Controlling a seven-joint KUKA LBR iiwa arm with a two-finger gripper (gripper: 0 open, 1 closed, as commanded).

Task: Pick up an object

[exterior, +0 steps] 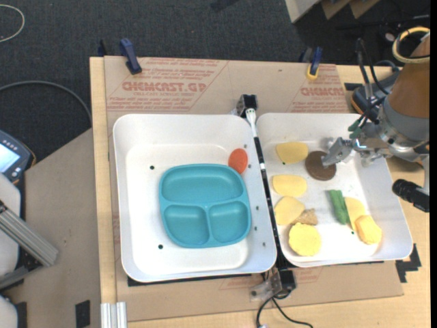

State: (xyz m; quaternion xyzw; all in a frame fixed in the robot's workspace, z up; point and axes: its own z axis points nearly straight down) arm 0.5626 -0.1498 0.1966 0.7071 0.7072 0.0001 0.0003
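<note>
Two white bins sit side by side on the bench, left bin (130, 203) and right bin (392, 241). Left bin: a teal divided tray (203, 205) at centre, a small orange ball (237, 160) just off the tray's upper right corner, near the shared wall. Right bin: a scatter of pieces, among them a brown round disc (319, 166), a green stick (337, 206), a pale yellow piece (291, 152) at upper left, a round yellow piece (304, 239) at the front, an orange-yellow piece (369, 229) at lower right. Arm enters from the right; gripper (334, 153) is low over the right bin's upper half, just beside the disc's upper right edge. Cannot tell how far open it is, nor whether it has hold of anything.
</note>
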